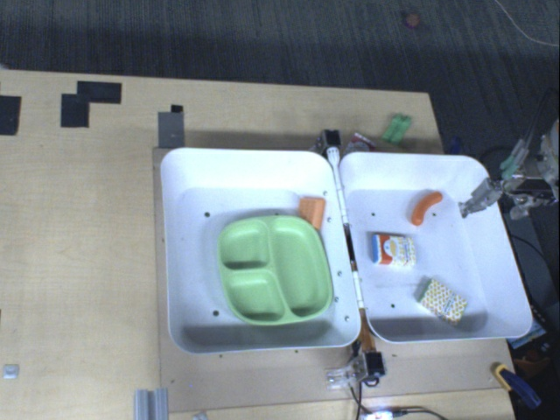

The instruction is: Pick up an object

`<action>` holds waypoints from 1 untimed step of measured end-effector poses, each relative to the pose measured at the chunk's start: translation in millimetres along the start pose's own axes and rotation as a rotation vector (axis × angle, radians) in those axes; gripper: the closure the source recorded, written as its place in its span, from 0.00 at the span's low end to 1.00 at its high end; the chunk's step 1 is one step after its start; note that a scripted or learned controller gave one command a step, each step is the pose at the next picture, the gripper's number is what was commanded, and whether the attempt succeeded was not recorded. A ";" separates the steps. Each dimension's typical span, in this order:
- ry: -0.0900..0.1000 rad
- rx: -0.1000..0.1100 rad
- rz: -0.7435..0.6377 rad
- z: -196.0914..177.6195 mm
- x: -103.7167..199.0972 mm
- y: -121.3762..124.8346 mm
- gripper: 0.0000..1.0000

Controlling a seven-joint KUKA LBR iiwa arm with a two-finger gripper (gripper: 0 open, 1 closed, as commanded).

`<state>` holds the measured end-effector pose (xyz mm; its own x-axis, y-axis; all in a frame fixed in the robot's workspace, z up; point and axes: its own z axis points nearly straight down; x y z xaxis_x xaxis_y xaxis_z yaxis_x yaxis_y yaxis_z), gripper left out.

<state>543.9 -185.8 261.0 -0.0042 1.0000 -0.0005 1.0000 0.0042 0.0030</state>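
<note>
The right bin (503, 261) holds three objects. An orange sausage-shaped piece (426, 206) lies near its back. A small white carton with blue and orange print (392, 250) sits in the middle. A patterned yellowish packet (443, 300) rests toward the front. In the left bin (188, 234) a green divided plate (275, 269) lies flat, with a small orange block (311, 209) just behind it. My gripper (490, 195) hangs at the right bin's far right rim, to the right of the orange sausage-shaped piece, with nothing visibly between its fingers.
A green object (396, 129) lies on the bench behind the right bin. Black markers (87, 101) sit on the bench at the far left. Cables and clips (363, 370) crowd the front edge between the bins.
</note>
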 end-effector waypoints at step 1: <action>-0.002 -0.013 0.003 162.5 50.7 28.5 0.00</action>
<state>572.7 -135.1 98.6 -0.0013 1.0000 -0.0025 0.9999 0.0013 0.0155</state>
